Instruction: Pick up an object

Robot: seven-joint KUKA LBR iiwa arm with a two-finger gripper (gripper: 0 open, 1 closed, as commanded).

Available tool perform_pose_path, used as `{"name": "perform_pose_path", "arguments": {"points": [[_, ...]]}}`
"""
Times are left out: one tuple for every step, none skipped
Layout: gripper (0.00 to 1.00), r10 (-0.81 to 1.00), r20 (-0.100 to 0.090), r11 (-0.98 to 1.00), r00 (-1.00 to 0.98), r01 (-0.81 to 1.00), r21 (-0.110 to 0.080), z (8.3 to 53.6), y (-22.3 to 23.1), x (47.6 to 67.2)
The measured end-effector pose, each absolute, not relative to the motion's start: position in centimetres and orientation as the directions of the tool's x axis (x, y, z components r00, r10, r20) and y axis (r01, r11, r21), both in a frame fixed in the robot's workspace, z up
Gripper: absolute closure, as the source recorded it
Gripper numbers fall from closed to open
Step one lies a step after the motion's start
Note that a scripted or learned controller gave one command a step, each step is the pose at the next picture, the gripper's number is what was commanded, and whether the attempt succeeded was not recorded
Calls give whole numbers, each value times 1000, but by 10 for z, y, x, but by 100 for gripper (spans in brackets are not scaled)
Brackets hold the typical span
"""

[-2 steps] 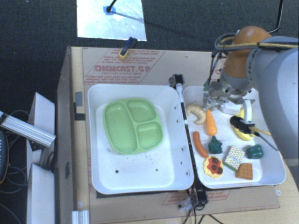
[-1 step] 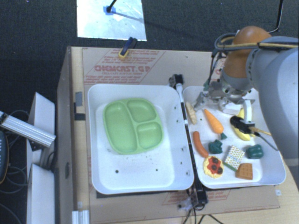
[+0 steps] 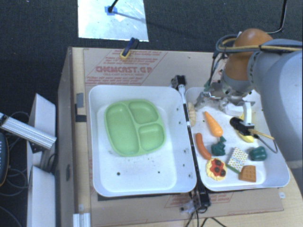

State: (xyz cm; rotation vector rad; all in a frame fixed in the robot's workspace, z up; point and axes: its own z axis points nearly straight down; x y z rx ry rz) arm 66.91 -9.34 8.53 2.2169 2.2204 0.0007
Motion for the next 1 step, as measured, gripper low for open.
{"name": "perform_pose_path", "arguments": {"points": [[0,1000,-1,5,-5,1000,2,85,-83,669]]}}
